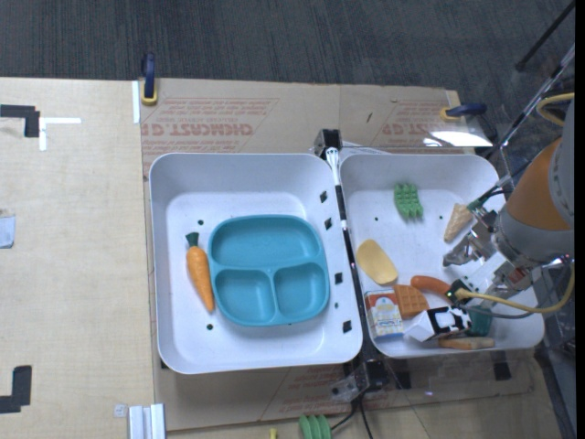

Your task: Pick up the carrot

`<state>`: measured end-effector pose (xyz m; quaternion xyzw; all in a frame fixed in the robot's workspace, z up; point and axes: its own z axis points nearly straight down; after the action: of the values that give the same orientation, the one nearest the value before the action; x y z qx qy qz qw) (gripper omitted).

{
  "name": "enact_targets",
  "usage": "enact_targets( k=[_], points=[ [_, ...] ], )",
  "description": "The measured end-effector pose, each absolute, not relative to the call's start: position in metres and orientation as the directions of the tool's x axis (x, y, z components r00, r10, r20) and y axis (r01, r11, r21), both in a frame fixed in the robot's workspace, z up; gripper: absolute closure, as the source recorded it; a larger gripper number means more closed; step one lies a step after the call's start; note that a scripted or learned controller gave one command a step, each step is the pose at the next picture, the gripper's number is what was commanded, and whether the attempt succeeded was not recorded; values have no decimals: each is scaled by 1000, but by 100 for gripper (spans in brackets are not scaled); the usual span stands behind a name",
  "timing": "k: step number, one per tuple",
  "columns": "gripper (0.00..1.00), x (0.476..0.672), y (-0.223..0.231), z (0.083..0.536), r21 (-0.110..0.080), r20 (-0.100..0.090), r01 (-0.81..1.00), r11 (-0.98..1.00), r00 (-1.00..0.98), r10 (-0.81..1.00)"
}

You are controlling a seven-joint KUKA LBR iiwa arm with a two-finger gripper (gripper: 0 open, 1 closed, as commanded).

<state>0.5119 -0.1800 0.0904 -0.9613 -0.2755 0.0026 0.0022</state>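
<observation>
Cardboard-lined bench point(73, 245), two white bins side by side. Left bin point(164, 337) holds a blue divided plate point(270, 270); the toy carrot point(199, 273) lies at the plate's 9 o'clock, just beside its rim, green top toward 12. Gripper point(475, 241) hangs over the right bin point(430, 176) near its 3 o'clock wall, well apart from the carrot; whether its grip is spread or closed, cannot tell. Judgement: carrot likely light, rigid, smooth plastic, may slip. Pinch across the thick upper body, below the leaves.
</observation>
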Motion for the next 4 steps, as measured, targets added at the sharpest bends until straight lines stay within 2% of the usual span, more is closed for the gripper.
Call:
enact_targets(
  k=[1,2,3,4],
  points=[
    [0,477,-140,91,-4,-1,612,-791,791,612],
    [0,478,-114,91,-2,0,596,-803,803,596],
    [0,479,-97,91,0,0,504,-863,863,504],
    [0,524,-52,191,-2,-3,313,-950,950,313]
  ],
)
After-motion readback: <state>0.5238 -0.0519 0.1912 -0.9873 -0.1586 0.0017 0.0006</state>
